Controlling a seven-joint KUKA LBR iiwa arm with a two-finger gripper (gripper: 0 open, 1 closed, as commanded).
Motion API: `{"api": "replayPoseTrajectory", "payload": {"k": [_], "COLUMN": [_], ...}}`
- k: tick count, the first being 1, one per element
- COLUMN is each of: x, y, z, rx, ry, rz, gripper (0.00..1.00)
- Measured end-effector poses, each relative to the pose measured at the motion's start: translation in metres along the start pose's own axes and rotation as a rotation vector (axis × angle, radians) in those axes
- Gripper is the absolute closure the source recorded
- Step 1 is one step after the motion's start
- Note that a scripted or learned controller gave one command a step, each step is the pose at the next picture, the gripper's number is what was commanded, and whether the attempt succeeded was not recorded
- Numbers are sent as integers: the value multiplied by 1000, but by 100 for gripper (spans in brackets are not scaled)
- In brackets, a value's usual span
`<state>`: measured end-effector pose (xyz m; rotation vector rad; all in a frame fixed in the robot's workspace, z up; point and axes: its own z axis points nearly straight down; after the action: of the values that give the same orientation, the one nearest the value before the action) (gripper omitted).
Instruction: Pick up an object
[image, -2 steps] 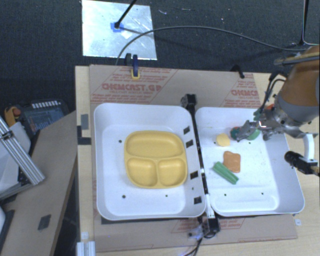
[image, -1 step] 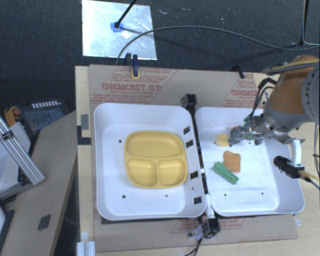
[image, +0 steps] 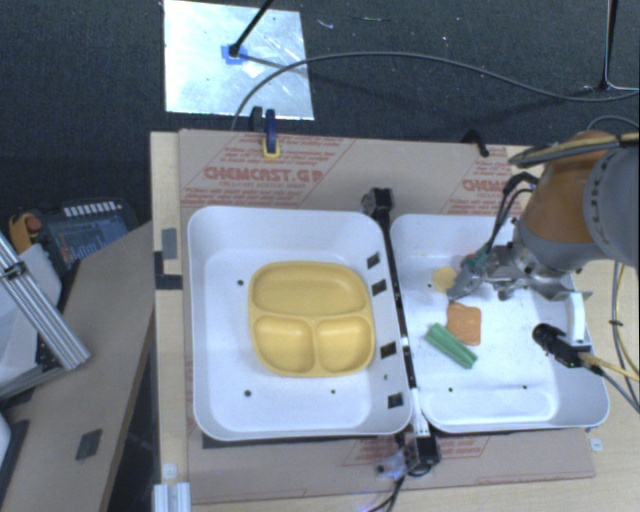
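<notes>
Over the right bin (image: 575, 405) the gripper (image: 463, 279) hangs beside a small yellow piece (image: 444, 277), its grip unclear to me, above a flat orange slab (image: 464, 323) and ridged green stick (image: 452, 345).

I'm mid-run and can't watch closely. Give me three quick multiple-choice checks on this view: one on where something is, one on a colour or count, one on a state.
1. Where is the yellow divided tray?
A. in the left bin
B. in the right bin
C. on the bench outside the bins

2. How many loose items lie in the right bin?
A. one
B. three
C. five

3. How does the green stick lie?
A. standing upright
B. flat on the bin floor
C. lifted in the claw

Key:
1. A, the tray sits in the middle of the left bin.
2. B, a yellow piece, an orange piece and the green stick.
3. B, it lies flat at a slant beside the orange piece, apart from the claw.
</notes>
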<state>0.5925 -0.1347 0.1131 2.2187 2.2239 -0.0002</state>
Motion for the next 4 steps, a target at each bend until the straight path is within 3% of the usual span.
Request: {"api": "replayPoseTrajectory", "payload": {"k": [1, 2, 3, 4], "x": [0, 0, 1, 4], "y": [1, 1, -2, 10], "z": [29, 18, -25, -80], "rx": [0, -3, -3, -7], "ry": [0, -1, 0, -1], "rz": [1, 1, 0, -3], "gripper": [0, 100, 100, 100]}}
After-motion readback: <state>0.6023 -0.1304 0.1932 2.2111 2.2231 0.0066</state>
